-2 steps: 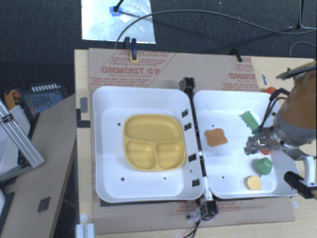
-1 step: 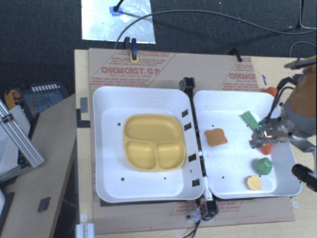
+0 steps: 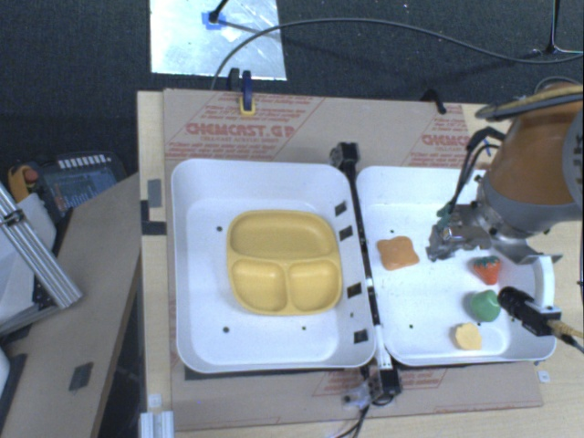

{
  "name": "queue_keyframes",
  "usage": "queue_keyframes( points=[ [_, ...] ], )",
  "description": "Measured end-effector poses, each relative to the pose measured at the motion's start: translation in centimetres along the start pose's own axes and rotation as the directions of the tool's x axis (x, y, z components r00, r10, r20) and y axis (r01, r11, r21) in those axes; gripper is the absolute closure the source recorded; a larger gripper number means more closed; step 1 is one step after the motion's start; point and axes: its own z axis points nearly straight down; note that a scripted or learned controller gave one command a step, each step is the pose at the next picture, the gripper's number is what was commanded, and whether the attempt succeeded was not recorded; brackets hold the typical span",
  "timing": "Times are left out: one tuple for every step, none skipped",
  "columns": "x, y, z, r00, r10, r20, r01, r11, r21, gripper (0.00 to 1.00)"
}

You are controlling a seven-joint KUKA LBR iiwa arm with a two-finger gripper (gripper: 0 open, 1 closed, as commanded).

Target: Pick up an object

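In the right bin [image 3: 401, 340] lie an orange flat piece [image 3: 398, 253], a small red and orange item [image 3: 487, 268], a green round item [image 3: 484, 305] and a pale yellow piece [image 3: 467, 337]. My gripper [image 3: 443, 244] hangs low over the right bin, just right of the orange flat piece and left of the red item. Nothing shows between its fingers. The arm's grey and orange body covers the bin's far right part.
The left bin [image 3: 196, 272] holds a yellow tray with three compartments [image 3: 283, 261]. A black divider with clips [image 3: 358, 254] runs between the bins. Cardboard lies under both bins, and a cable crosses the dark floor behind.
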Motion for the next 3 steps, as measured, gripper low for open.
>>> queue_keyframes(
  points=[
    [4.8, 3.3, 0.8, 1.0, 0.0, 0.0, 0.0, 1.0, 0.0, 1.0],
    [10.1, 5.8, 1.5, 1.0, -0.001, -0.002, 0.001, 1.0, 0.001, 1.0],
    [15.8, 7.9, 1.1, 1.0, -0.001, -0.002, 0.001, 1.0, 0.0, 1.0]
  ],
)
